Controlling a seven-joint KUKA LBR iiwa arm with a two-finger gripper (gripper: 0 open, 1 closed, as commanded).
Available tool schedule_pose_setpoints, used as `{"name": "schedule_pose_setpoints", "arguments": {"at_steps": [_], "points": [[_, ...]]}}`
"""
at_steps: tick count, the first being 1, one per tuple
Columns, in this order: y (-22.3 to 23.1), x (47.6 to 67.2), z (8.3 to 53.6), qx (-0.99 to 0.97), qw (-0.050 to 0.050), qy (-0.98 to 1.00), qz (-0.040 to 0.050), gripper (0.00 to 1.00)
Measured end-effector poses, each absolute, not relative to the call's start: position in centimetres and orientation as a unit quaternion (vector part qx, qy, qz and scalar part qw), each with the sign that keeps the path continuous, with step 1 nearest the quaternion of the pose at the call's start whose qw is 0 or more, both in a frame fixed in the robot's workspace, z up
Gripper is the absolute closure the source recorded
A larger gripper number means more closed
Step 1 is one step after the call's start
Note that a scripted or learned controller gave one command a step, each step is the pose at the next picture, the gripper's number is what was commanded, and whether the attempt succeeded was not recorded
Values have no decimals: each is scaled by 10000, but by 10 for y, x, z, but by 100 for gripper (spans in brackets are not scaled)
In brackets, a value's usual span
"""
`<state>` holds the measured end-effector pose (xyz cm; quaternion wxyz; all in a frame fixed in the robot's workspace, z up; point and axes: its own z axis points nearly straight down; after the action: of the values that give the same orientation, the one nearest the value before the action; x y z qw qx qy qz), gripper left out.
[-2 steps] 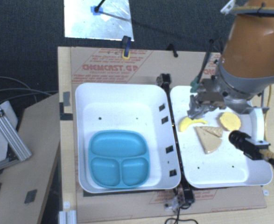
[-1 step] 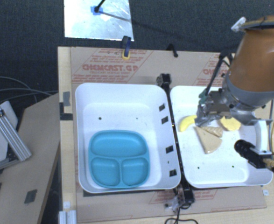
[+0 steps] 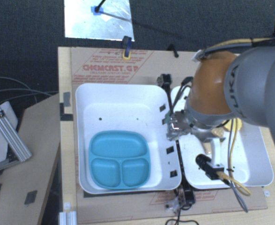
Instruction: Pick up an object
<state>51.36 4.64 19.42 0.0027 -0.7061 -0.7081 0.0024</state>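
The arm (image 3: 249, 78) comes in from the right and bends down over the right bin (image 3: 256, 172). Its orange band (image 3: 212, 86) and the grey wrist below cover most of that bin. The end effector (image 3: 207, 146) hangs under the wrist, low over the right bin, but the wrist and the cables hide much of it, so I cannot tell how far it is open or if it has hold of anything.

The clearest object is a blue divided plate (image 3: 120, 159). It lies flat in the left bin (image 3: 123, 95), in the near part of it, well to the left of the end effector and across the wall where the two bins meet. It has one wide compartment on the far side and two smaller ones on the near side.

Just below the end effector, in the right bin, there is a black object (image 3: 206, 165) beside a white piece (image 3: 215, 150). What they are is hard to make out, and I cannot say if they belong to the tool or lie loose. A yellow cable (image 3: 232, 170) runs down past them and ends near some thin grey and yellow things at the near edge of the right bin.

Both bins stand on a brown cardboard sheet (image 3: 114, 64) with red print on the bench.
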Motion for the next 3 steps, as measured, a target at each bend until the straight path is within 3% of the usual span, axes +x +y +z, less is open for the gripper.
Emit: {"name": "schedule_pose_setpoints", "arguments": {"at_steps": [1, 2, 3], "points": [[138, 484, 118, -7033, 25, -7109, 7, 100], [194, 493, 89, -7054, -91, -7086, -106, 100], [134, 530, 215, -7085, -56, -7057, -63, 100]]}}
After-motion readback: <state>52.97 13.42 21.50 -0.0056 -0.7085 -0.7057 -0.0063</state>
